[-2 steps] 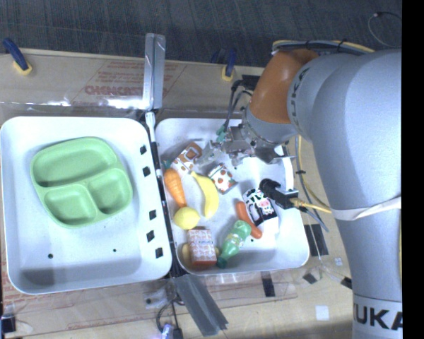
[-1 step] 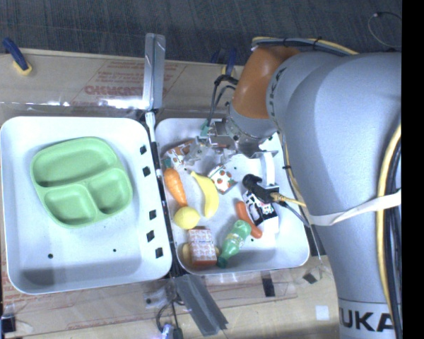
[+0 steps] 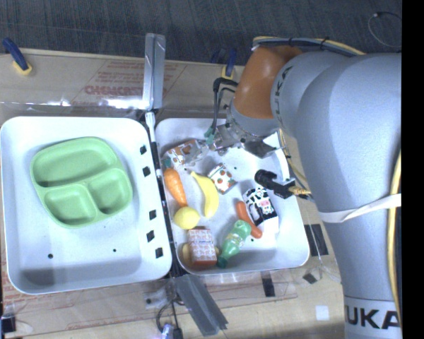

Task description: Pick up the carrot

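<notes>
A: What sits nearest in the right bin (image 3: 297, 249)?
B: A small box (image 3: 201, 246) and a green bottle (image 3: 232, 241); just beyond them, a lemon (image 3: 186, 217) and a banana (image 3: 206, 193).
A: And the carrot (image 3: 174, 186)?
B: Along that bin's left side, just left of the banana, lying free.
A: The end effector (image 3: 219, 138)?
B: Farther back over the bin's far part; I cannot tell its state. The green tray (image 3: 81, 180) lies in the left bin (image 3: 21, 260).

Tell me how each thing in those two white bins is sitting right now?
green tray: flat in the left bin, nothing in its compartments.
carrot: lying loose in the right bin, beside the banana.
banana: lying flat.
lemon: resting below the carrot.
green bottle: tipped on its side.
gripper: low over the right bin's top edge, away from the carrot.
</notes>
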`<act>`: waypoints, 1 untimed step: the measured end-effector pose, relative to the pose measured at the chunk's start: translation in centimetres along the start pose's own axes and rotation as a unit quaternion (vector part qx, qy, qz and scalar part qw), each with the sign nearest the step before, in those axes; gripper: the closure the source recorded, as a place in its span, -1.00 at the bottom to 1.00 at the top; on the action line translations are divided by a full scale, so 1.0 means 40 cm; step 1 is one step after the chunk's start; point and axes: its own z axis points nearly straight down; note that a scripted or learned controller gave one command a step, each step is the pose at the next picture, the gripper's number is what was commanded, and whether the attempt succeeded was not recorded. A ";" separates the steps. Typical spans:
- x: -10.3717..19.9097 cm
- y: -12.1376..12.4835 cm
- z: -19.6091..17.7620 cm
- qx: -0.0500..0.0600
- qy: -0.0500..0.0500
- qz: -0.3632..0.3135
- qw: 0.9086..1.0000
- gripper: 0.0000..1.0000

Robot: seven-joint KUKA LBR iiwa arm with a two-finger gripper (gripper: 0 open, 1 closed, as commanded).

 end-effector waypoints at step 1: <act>0.031 -0.077 0.027 0.004 0.011 0.159 0.987 -1.00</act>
